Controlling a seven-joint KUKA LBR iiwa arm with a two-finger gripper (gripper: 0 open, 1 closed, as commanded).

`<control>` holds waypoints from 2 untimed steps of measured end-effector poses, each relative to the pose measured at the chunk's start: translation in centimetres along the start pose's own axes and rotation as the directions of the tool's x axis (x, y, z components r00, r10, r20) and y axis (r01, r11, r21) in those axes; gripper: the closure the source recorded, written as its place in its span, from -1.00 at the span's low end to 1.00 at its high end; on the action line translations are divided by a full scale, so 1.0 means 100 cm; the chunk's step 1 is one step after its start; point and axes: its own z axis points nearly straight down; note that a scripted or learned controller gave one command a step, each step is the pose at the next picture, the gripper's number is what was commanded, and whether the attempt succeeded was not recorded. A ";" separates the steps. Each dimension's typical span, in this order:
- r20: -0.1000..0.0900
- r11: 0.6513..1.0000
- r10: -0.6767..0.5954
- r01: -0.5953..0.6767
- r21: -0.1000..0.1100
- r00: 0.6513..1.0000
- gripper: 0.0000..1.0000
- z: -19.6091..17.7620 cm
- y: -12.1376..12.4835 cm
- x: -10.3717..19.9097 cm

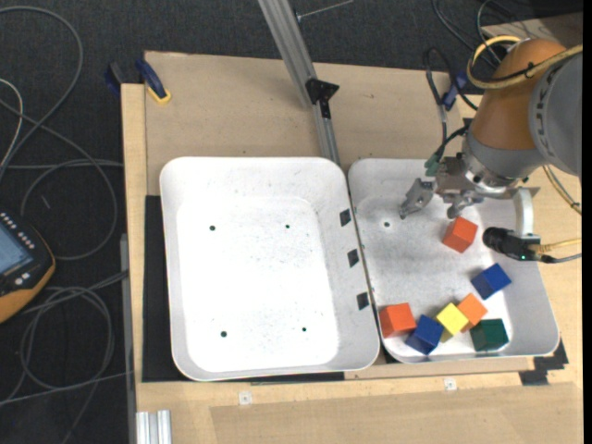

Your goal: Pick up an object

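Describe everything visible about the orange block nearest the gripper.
The orange block is a small cube, matte, wood or plastic by its look. It sits tilted, one corner toward the camera, in the upper part of the right bin, apart from the other blocks. It lies just below the gripper; whether they touch cannot be told.

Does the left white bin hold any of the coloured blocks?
No, the coloured blocks, such as the green block and the yellow block, all lie in the right white bin, not the left white bin.
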 end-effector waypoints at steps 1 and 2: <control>0.001 1.000 0.000 0.000 -0.008 1.000 1.00 -0.015 0.002 0.000; 0.002 1.000 0.000 0.000 -0.012 1.000 1.00 -0.060 -0.001 0.003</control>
